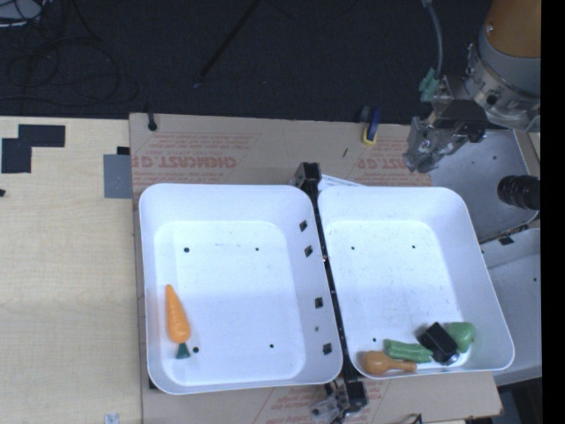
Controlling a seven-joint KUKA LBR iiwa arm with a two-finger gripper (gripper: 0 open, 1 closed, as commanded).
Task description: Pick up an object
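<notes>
Camera view: I see gripper above right bin's far edge, nothing between fingers; spread or pressed, I cannot tell. Carrot in left bin; green, black, orange items clustered near corner of right bin.

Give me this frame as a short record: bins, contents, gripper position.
left bin: orange carrot near its left wall
right bin: green object, black object, light green object, orange pear-shaped object, clustered at the near edge
gripper: beyond the right bin's far rim, above the cardboard
gripper hold: cannot tell
task status: nothing visibly picked
</notes>
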